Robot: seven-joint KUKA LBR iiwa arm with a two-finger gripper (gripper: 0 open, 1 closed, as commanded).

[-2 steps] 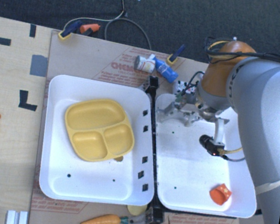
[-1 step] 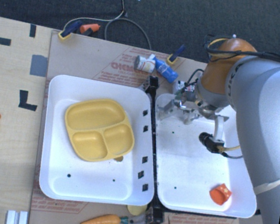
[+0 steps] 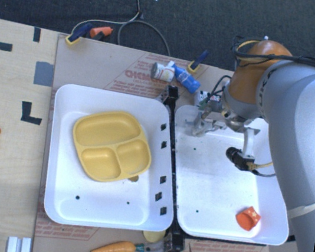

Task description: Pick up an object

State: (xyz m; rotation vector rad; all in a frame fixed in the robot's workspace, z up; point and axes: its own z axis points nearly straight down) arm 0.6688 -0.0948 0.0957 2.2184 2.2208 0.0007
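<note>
Pick not yet made: the pincer is hanging over the far end of the right bin with nothing visibly in it.

The pincer point(image 3: 197, 123) is sitting low at the far left corner of the right bin point(image 3: 213, 221), and whether it is apart or together I cannot tell, as the metal parts are blurring together there. The likeliest thing to take, a small orange object point(image 3: 248, 218) with a lumpy, glossy, plastic look, is lying well apart from the pincer, toward the near right corner of the same bin. Across the divider to the pincer's left, a yellow tray point(image 3: 112, 145), smooth, rounded and split into three compartments, is resting in the left bin point(image 3: 62, 196). Both bins are looking like shallow, hard white plastic. By my judgement, reaching, closing and lifting are all remaining.
</note>
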